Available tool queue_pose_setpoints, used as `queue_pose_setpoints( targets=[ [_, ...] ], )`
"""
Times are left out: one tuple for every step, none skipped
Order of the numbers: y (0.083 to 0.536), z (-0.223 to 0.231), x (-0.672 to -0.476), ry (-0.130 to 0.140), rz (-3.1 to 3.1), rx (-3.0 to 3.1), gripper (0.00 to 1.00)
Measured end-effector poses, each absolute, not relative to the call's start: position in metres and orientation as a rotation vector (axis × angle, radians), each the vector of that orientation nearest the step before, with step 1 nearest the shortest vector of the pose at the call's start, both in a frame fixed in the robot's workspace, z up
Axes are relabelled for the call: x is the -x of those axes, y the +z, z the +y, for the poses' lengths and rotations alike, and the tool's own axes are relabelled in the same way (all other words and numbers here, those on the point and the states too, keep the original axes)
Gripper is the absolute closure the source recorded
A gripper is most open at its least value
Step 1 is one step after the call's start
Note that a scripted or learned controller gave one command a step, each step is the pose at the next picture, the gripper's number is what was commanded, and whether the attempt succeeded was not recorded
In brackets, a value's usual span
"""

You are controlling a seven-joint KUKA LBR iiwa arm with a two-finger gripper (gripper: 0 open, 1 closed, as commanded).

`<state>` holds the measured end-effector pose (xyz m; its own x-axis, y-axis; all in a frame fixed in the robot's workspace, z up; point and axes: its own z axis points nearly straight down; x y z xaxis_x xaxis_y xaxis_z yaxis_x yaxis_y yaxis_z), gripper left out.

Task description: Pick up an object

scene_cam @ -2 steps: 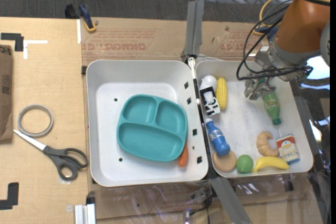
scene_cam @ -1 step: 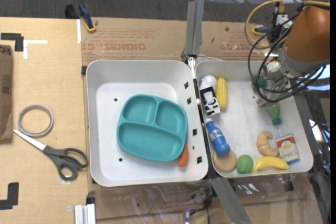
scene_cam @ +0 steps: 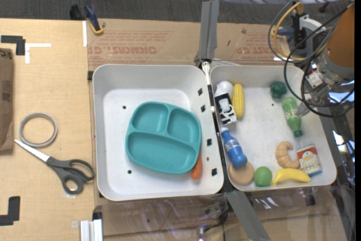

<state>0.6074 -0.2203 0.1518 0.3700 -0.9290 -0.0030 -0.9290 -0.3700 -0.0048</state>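
The right bin [scene_cam: 265, 127] holds several toy foods: a corn cob [scene_cam: 238, 100], a white-and-black bottle [scene_cam: 224, 103], a blue bottle [scene_cam: 233, 148], a green bottle [scene_cam: 292, 115], a dark green piece [scene_cam: 277, 89], a croissant [scene_cam: 286, 154], a banana [scene_cam: 291, 176], a green ball [scene_cam: 262, 176], a tan disc [scene_cam: 242, 174] and a small red-and-white carton [scene_cam: 309, 160]. The arm's wrist [scene_cam: 338, 48] hangs over the bin's far right corner, wrapped in cables. Its fingers are hidden from this angle.
The left bin [scene_cam: 113, 121] holds a teal divided plate [scene_cam: 163, 137] with an orange carrot [scene_cam: 197, 168] at its right edge. Scissors [scene_cam: 59, 166] and a tape roll [scene_cam: 38, 129] lie on the wooden bench to the left.
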Motion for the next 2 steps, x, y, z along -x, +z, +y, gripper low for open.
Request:
queue_pose_setpoints(
  targets=[
    [0.192, -0.152, -0.588, 0.001, 1.815, 2.559, 1.00],
    [0.245, -0.103, -0.598, 0.000, 2.047, 2.376, 1.00]
  ],
)
